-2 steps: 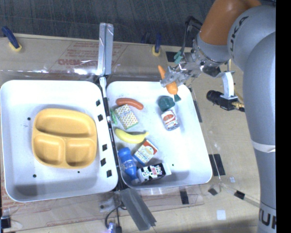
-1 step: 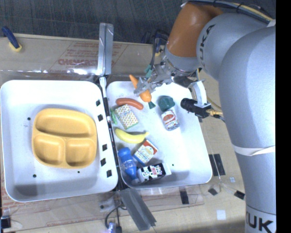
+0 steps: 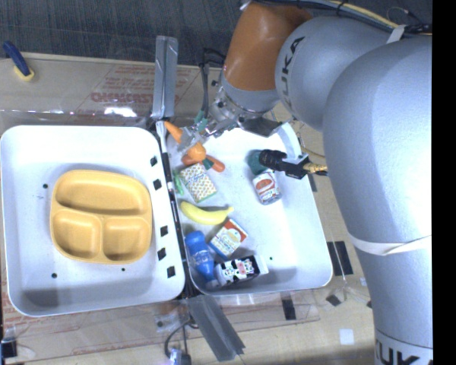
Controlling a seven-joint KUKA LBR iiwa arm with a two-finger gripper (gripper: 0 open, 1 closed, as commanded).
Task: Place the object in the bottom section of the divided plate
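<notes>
Claw (image 3: 200, 131): at right bin's (image 3: 308, 268) top-left corner, over orange carrot-like toys (image 3: 195, 154); finger state cannot be told. Nothing visibly held.
Nearby: banana (image 3: 204, 214), blue bottle (image 3: 199, 252), can (image 3: 267, 188).
Yellow divided plate (image 3: 100, 214): left bin (image 3: 23, 280), no object in it; pick and placement judged outstanding.
Wooden bench (image 3: 76, 82), dark floor beyond.

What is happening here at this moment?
A grey arm reaches in from the right over the right bin. Its gripper is low at that bin's upper left corner, close to a carrot. I cannot tell whether it holds anything. A banana, a can, a blue bottle and small cartons also lie in that bin. The yellow plate sits in the left bin with nothing in its sections, so the placing is not yet done.
</notes>
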